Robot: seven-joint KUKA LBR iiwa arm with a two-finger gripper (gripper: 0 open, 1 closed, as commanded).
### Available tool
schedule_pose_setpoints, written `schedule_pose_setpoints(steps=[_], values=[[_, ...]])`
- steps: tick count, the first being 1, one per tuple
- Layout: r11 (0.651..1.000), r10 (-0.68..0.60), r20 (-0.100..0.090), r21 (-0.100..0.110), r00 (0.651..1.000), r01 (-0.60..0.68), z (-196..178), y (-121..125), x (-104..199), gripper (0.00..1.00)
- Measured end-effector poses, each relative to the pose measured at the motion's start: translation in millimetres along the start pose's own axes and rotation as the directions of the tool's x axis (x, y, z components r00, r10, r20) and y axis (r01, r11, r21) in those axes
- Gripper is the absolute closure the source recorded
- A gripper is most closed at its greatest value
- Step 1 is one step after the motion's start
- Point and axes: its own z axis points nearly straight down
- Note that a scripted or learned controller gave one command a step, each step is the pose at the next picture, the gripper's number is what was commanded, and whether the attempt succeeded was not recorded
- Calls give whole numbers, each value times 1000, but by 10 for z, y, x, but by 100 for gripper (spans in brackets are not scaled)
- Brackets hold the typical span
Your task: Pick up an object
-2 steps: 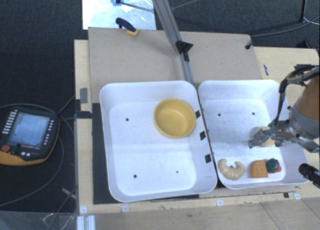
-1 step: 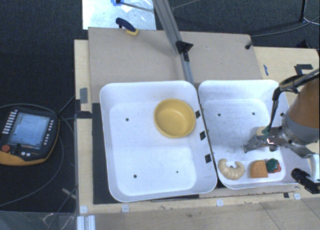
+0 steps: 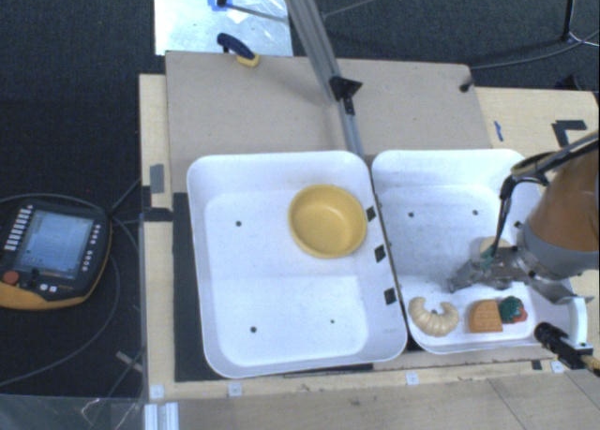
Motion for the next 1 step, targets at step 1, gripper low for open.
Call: schedule_pose_setpoints(steps=[1], values=[[1000,0,1,-3,1000,0,-118,9,-4,100]])
